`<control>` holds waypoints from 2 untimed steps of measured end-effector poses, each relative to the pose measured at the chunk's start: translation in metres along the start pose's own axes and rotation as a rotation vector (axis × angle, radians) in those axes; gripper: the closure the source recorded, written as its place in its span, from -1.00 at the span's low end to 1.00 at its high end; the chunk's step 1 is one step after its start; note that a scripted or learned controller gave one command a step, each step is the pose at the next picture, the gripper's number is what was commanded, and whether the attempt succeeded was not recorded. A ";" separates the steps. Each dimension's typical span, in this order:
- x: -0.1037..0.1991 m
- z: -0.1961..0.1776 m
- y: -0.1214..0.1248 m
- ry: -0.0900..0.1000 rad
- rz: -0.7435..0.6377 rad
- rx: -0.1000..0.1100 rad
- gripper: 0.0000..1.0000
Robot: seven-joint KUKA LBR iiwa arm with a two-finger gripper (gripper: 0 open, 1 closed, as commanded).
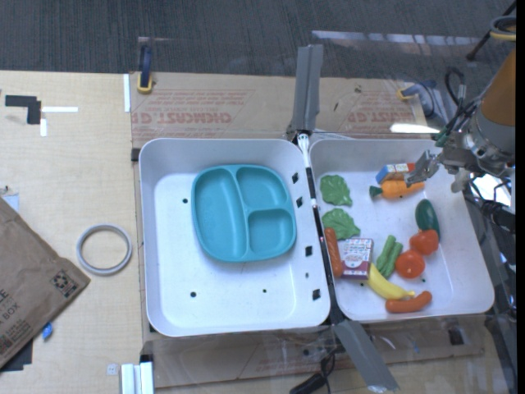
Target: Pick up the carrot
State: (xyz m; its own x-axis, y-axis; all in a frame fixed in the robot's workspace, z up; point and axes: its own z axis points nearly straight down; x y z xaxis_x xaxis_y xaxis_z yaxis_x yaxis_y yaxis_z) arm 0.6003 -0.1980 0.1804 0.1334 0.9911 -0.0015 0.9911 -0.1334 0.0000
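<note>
1. Nearest the front of the right-hand shallow white plastic bin [480, 294] lies a glossy orange-red sausage-shaped toy [408, 303], with a curved yellow plastic banana [385, 284] touching it just behind
2. Beside the banana sits a small red-and-white printed carton [356, 258], flat on the bin floor; along the bin's left wall runs a slim orange-red stick-shaped toy [334, 254]
3. Right of the carton are ridged green bean pods [388, 254], then two round shiny red tomatoes [417, 251] touching each other, and a smooth dark green oval vegetable [426, 215] behind them
4. Two crinkled green leafy pieces [336, 204] lie towards the left of that bin, one behind the other
5. In the left-hand white bin [160, 245] rests a matte teal plastic plate with three compartments [244, 212]
6. Out on the pale wooden bench [66, 162] lie a grey ring of tape [104, 248] and a brown cardboard box corner [29, 281]
7. Far back in the right bin, the orange plastic carrot with a green stub end [395, 189] lies on its side, a small orange-and-blue packet [394, 171] just behind it
8. The grey metal two-finger gripper [428, 167] hangs right at the carrot's right end; I cannot tell how it is set
</note>
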 end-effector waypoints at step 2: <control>0.023 0.089 0.005 0.001 -0.126 0.000 -1.00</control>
State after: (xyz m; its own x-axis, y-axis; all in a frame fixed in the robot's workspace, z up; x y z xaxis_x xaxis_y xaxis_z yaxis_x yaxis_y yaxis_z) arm 0.6080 -0.1760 0.0917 0.0082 1.0000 -0.0006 1.0000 -0.0082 -0.0003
